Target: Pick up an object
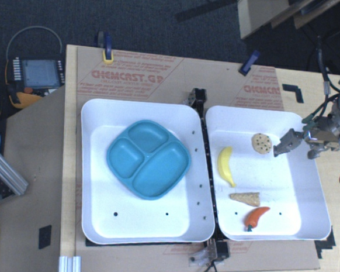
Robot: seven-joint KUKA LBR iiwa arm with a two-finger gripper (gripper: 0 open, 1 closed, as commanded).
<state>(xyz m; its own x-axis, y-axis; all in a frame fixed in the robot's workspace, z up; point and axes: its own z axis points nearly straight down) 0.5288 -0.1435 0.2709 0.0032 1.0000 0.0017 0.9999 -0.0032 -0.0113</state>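
Observation:
The right bin (303,228) holds a round chocolate-chip cookie (262,143), a yellow banana (226,165), a tan wedge-shaped piece (245,198) and a red chili pepper (256,217). My gripper (295,150) hangs over the bin's upper right part, just right of the cookie. It is open, with one dark finger (284,144) tilted toward the cookie, and nothing lies between the fingers.
A blue divided plate (149,158) lies in the left bin (93,214). A black clamp (197,97) sits at the top of the ridge between the bins. Cables and the arm's wrist crowd the right bin's far right edge.

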